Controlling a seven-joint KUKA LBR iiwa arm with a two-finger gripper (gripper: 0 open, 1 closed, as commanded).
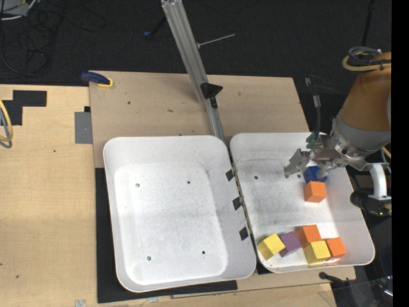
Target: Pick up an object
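Right bin (255, 147), with the arm reaching in from the right and its gripper (311, 165) low over the bin's upper part. A blue block (311, 173) sits right at the fingertips, partly covered by them; an orange cube (315, 191) lies just below it, touching or nearly touching. Whether the fingers are spread or pressed together cannot be told, as the grey metal parts overlap the blue block and hide the gap, and it is likewise unclear whether the block is between them or only beneath them

A cluster of further blocks rests along the bin's lower edge: a yellow cube (271, 245), a purple block (291, 242), a second orange block (310, 234), a yellow block (316, 252) and a third orange one (336, 247), all close together and well apart from the gripper. The left bin (115, 152) lies beside the right one

Progress, as a judgement: the approach appears done, with the gripper brought down to the blue block, the likely target. No object is seen lifted clear of the bin floor, so a confirmed grasp and the lift remain. The orange cube's closeness could interfere with closing on the blue block
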